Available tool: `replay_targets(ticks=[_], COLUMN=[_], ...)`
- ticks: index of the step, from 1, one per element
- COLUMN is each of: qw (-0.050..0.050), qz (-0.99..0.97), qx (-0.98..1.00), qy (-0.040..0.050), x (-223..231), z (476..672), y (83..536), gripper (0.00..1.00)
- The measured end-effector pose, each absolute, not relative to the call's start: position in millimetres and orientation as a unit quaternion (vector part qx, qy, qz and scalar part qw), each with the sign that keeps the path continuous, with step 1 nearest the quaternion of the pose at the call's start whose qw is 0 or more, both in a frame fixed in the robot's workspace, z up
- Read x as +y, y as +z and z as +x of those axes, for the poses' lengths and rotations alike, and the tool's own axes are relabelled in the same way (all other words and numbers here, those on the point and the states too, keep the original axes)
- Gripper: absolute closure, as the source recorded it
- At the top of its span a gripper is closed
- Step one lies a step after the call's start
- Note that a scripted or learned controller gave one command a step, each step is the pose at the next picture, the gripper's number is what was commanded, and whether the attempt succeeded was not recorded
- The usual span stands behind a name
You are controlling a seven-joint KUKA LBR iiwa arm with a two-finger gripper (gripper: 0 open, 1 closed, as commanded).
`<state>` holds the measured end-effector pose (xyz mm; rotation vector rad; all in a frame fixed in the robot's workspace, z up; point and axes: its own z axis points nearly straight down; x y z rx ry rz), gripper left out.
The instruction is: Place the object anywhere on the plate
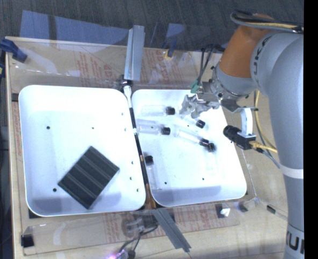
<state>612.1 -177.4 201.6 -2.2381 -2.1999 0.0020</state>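
Several clear plastic vials with black caps lie scattered in the right bin point(223, 183). One vial point(154, 111) lies near the bin's far-left corner, a second vial point(153, 129) just in front of it, a third vial point(194, 139) slants across the middle, and a fourth vial point(150, 169) lies along the left wall. A short vial point(199, 122) rests just below the gripper point(194, 104).

The plate point(89, 176), a dark ribbed square turned like a diamond, sits in the near part of the left bin point(40, 107), well apart from all the vials.

The gripper hovers over the far middle of the right bin, beside the short vial. Whether its fingers are parted or closed cannot be told, and nothing is seen held.

To do the pick well, it likely pays to straddle one vial across its narrow width, away from its neighbours, since a round clear tube may roll or slip aside.
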Motion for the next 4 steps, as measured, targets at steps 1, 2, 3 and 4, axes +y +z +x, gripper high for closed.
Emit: replay_targets(ticks=[1, 2, 3, 4], qw=[0.001, 0.002, 0.001, 0.001], qz=[-0.722, -0.763, -0.819, -0.906], qx=[-0.692, -0.647, -0.574, -0.423], qy=[0.0008, 0.0022, 0.0018, 0.0012], x=[-74, 2, 50, 82], z=[649.4, 650.5, 656.0, 655.9], y=[218, 191, 237, 367], gripper=[1.0, 1.0, 1.0, 1.0])
